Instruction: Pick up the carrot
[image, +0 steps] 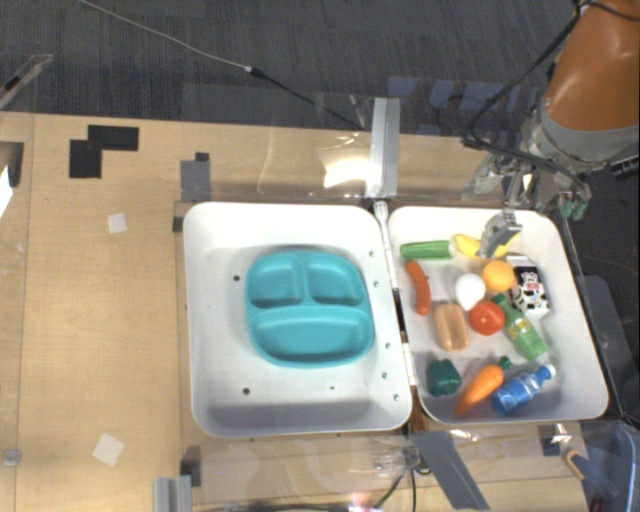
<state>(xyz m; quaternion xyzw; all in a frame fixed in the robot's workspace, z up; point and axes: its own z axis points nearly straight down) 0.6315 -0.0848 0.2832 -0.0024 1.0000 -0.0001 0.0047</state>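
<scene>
One orange carrot (482, 385) with green top lies tilted.

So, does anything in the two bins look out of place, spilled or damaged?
Nothing stands out. The toy food lies loose but inside the right bin, including the carrot near its front edge beside the blue bottle. The teal tray sits flat in the left bin. No damage shows.
</scene>
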